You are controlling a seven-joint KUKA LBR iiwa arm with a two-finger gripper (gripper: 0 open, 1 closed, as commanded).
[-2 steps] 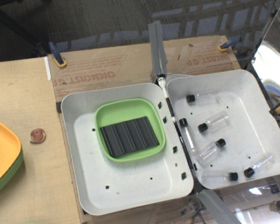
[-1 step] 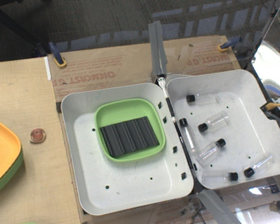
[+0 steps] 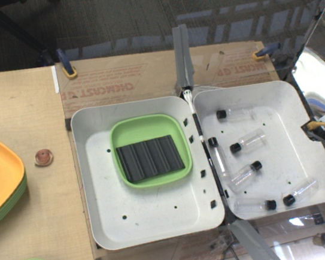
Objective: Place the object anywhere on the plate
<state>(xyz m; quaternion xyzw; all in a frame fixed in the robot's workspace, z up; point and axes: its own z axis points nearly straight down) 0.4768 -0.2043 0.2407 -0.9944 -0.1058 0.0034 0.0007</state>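
In your overhead view, the square green plate (image 3: 147, 125) sits in the left bin (image 3: 94, 191), towards its far side. A dark ribbed slab (image 3: 150, 158) lies flat on the plate. In the right bin (image 3: 289, 107) you see several black-capped clear vials (image 3: 246, 142), scattered and lying down.

Mirrored "CHEMCAST" on cardboard (image 3: 113, 86)

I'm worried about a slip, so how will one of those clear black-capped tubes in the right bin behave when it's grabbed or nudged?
The clear tube lies on its side and looks round, so a nudge would probably roll it across the right bin. Its smooth see-through wall suggests a slippery grip. It looks empty, so likely light, and possibly brittle under a hard squeeze.
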